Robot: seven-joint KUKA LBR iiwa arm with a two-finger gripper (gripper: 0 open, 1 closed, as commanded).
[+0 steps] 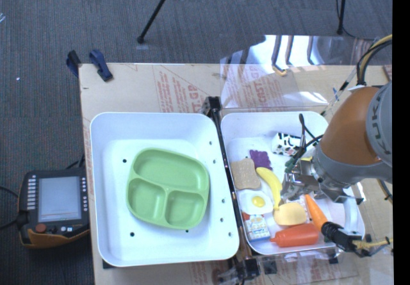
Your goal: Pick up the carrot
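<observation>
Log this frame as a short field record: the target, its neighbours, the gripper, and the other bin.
target: carrot, lying in the right bin, near its right side
neighbours: red bottle just below it, yellow piece to its left, banana further left
gripper: gripper low over the right bin, up-left of the carrot; finger state unreadable
left bin: holds a green divided plate

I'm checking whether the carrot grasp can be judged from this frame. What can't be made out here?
- Gripper: the arm's wrist covers the jaws in the camera view; open or shut is unclear.
- Carrot: upper end hidden under the arm.
- Small box: label too small to read.
</observation>
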